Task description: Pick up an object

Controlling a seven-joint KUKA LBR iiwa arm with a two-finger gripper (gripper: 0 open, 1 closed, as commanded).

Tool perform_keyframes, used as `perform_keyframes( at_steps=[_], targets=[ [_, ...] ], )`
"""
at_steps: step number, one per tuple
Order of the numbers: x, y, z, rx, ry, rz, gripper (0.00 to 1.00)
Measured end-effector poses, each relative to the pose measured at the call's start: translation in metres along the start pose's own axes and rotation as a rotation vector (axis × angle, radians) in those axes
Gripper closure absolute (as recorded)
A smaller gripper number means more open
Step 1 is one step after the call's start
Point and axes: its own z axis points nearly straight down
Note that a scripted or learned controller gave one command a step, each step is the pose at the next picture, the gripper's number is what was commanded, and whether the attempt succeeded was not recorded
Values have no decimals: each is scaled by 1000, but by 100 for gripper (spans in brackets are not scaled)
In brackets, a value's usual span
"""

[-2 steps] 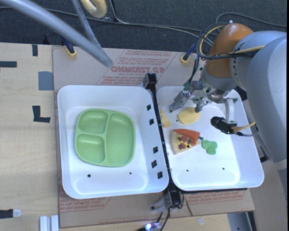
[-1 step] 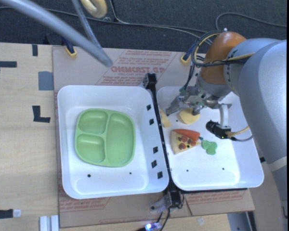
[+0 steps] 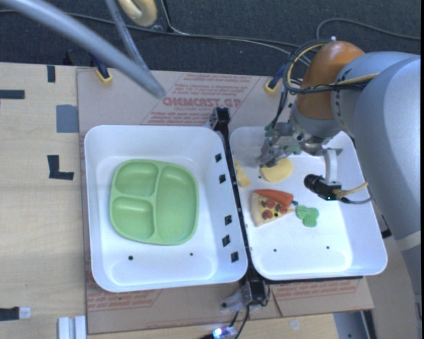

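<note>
1. Two white bins side by side on the bench: left bin (image 3: 99, 189) at frame centre-left, holding a green divided plate (image 3: 155, 200) lying flat.
2. Right of the divider, in the right bin (image 3: 353, 253): a small yellow piece (image 3: 241, 175) just beside the divider wall, near the bin's upper left.
3. Below that, a pizza slice toy (image 3: 267, 207) lying flat at mid-bin, with an orange carrot toy (image 3: 275, 195) touching its upper edge and a green broccoli toy (image 3: 307, 215) just beside its right corner.
4. Above the carrot, a pale yellow chunk (image 3: 278, 170), directly under the gripper (image 3: 277, 154) at the bin's upper middle.
5. Cannot tell whether the fingers stand apart or together; blurred and seen from above, nothing visibly clamped between them.
6. Likely target by position: the pale yellow chunk. Probably light, hard plastic, smooth and a little slippery, rounded enough to squirt sideways.
7. Best taken across its narrower width, low and centred, clear of the carrot below it.
8. Far right of frame: grey arm (image 3: 389, 140) with orange band (image 3: 328, 73) reaching in over the bin.
</note>
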Motion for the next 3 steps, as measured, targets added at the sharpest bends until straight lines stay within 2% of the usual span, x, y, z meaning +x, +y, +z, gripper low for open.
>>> perform_keyframes(
  at_steps=[1, 2, 3],
  targets=[
    [-5, 2, -62, 2, 3, 3, 100],
    [-4, 3, -108, 3, 3, 3, 100],
    [46, -14, -121, 7, 4, 0, 100]
  ],
)
